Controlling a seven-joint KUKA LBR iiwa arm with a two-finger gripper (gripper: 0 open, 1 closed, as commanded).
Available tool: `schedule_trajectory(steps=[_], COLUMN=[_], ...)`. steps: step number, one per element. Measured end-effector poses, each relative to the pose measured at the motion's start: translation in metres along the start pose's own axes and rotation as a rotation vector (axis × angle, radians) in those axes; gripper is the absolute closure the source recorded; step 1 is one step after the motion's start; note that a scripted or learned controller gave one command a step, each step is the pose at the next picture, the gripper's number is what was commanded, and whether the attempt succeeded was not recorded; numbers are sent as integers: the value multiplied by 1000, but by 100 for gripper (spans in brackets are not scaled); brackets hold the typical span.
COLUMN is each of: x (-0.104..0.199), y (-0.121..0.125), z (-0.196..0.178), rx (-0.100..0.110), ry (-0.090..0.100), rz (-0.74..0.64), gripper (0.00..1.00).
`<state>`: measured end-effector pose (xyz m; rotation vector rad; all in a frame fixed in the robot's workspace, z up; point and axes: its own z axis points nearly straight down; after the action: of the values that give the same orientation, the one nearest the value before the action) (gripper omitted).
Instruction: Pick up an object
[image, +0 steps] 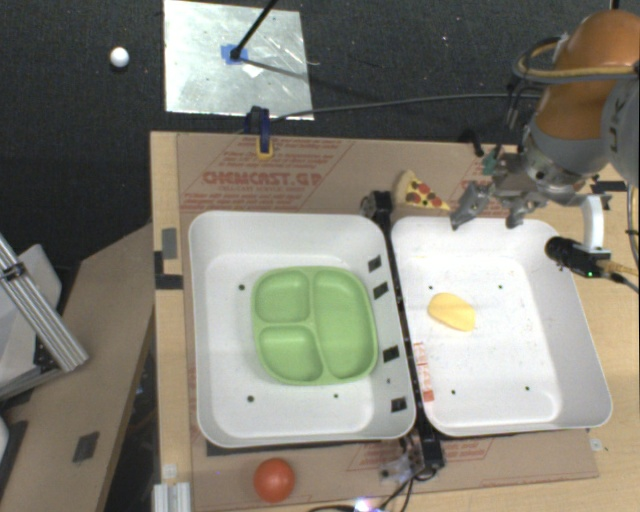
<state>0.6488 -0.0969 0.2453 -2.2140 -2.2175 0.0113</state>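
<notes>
A yellow, rounded object (452, 310) lies in the right bin (560, 400), a little left of its middle. My gripper (491, 216) hangs over the far edge of that bin, well above and behind the yellow object. Its two fingers point down and stand apart, with nothing between them. A toy pizza slice (421, 192) rests on the cardboard just beyond the bins, left of the gripper.
The left bin (215, 400) holds a green divided plate (313, 323). An orange-red ball (273, 479) sits on the bench in front of the left bin. A blue and yellow clamp (260, 131) and a shiny sheet (237, 58) lie at the back.
</notes>
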Motion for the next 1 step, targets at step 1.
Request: schedule_trajectory(steps=[1], x=[0], y=[2], z=[-8], rx=[-12], ry=[-1], rz=[-2], gripper=[0])
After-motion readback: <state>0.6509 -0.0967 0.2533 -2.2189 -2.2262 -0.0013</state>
